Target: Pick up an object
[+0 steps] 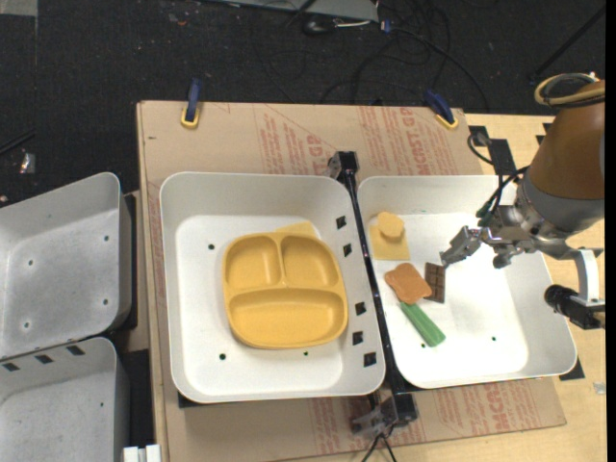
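The end effector (pixel 481 243) hangs over the right bin (pixel 500 354), near its right side. The grey arm (pixel 568 176) with the orange part reaches in from the right. I cannot tell if the end effector is apart or together, and I see nothing in it.

Left of it, in the same bin, are a few small things. A yellow block (pixel 389 236) lies next to the wall between the two bins. Just below it is an orange-brown piece (pixel 407 281), and a small dark brown piece (pixel 435 283) touches its right side. A green stick (pixel 423 323) lies at a slant below them.

The left bin (pixel 192 354) has a big yellow tray (pixel 285 291) with three parts. Both bins sit on a brown tabletop (pixel 260 128).
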Motion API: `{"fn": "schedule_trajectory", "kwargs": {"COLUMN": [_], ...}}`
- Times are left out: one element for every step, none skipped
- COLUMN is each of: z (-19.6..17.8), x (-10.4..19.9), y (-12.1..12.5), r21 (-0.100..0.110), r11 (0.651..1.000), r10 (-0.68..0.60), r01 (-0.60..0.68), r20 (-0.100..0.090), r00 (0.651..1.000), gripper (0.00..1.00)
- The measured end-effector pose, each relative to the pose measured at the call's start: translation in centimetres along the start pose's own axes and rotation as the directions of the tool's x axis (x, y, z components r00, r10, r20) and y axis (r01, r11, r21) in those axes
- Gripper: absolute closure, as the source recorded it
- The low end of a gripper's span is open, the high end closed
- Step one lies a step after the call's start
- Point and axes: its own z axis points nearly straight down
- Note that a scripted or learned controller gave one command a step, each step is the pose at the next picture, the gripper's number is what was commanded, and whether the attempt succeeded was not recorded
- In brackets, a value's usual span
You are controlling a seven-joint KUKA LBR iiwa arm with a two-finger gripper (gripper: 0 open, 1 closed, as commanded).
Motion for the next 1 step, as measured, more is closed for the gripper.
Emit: {"fn": "schedule_trajectory", "kwargs": {"z": [-0.66], "x": [0.02], "y": [0.31], "r21": [-0.013], "r11": [1.000], "r10": [-0.003], "r01": [0.003], "r20": [0.002], "r00": [1.000], "gripper": [0.00]}}
